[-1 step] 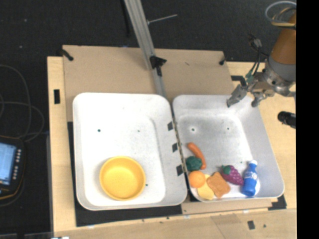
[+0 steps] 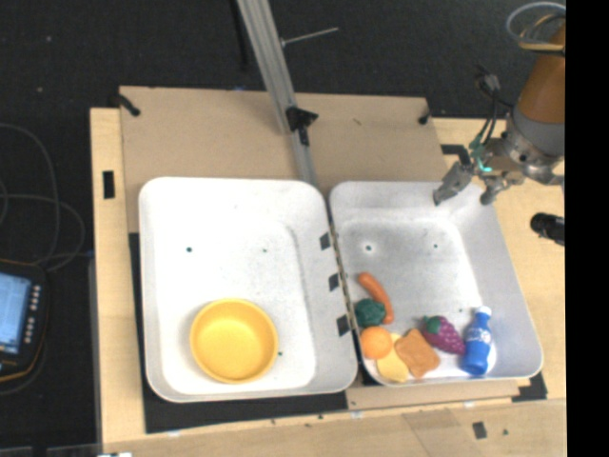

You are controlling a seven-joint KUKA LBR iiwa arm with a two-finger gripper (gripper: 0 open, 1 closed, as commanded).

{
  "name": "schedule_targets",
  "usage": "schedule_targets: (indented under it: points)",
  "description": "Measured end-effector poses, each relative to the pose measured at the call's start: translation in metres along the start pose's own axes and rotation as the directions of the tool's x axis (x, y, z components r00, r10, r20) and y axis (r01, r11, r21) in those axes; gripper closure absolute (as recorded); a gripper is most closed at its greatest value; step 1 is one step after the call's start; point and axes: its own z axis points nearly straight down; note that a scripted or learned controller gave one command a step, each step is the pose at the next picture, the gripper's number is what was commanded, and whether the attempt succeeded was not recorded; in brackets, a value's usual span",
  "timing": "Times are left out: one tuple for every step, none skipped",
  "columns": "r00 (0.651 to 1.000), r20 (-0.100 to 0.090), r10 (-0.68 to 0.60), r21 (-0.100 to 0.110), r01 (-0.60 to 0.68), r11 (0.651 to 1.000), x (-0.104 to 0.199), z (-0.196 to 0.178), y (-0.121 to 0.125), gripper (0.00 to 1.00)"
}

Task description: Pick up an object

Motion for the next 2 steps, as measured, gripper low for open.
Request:
schedule_targets:
  points:
    - [1.0,-0.002,0.0,0.003,0.0,1.0,0.006,0.045,0.001,0.0]
    - [1.0,-0.001,0.004,0.003,-0.004,1.0,0.002,0.088,-0.002,0.0]
